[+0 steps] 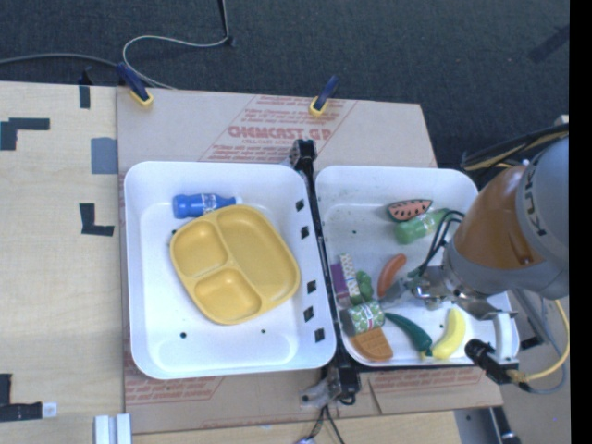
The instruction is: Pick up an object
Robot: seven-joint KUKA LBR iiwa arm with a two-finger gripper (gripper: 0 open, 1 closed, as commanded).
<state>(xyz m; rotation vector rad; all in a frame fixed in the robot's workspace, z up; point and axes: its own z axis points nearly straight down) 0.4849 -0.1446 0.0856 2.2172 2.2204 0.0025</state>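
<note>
The right bin (398, 176) holds several toy foods. A watermelon slice (410, 210) and a green piece (413, 228) lie at its back. A red sausage (391, 271), a purple box (345, 278) and a green can (363, 316) sit near its left wall. Along the front lie an orange waffle-like piece (374, 343), a dark green pepper (410, 331) and a banana (450, 334). My gripper (413, 289) hangs low in this bin, just right of the sausage and above the pepper. The wrist hides its tips.
The left bin (139, 276) carries a yellow divided plate (236, 262) and a blue bottle (199, 204) behind it. Both bins rest on cardboard (268, 128) held by two clamps at the back. A cable (176, 40) loops on the dark floor beyond.
</note>
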